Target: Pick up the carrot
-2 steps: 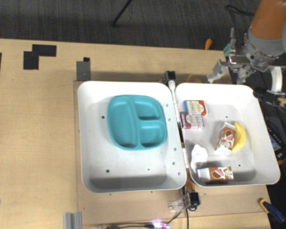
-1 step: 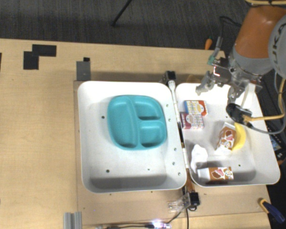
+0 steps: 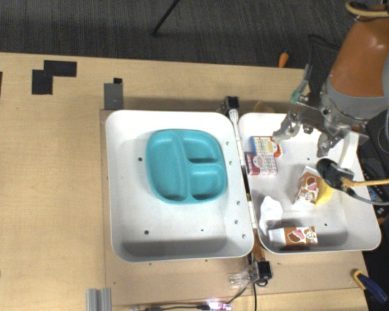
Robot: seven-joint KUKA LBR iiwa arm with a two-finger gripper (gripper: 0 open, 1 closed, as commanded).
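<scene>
Here, left bin (image 3: 126, 193): holds a teal divided plate (image 3: 185, 164).
Right bin (image 3: 360, 229): small carton (image 3: 262, 155), brown box (image 3: 298, 236), other packets.
My arm (image 3: 366, 57): over the right bin's far side.
My gripper (image 3: 305, 138): fingers spread, nothing between them, beside the small carton.
Carrot: I cannot tell where it lies.

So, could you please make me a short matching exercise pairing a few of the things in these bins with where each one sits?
Things:
1. teal divided plate
2. colourful small carton
3. brown packet
4. tool

Places:
A. near front wall of the right bin
B. above the far part of the right bin
C. middle of the left bin
D. right bin, close to the divider between the bins

Pairs: 1-C, 2-D, 3-A, 4-B
</scene>
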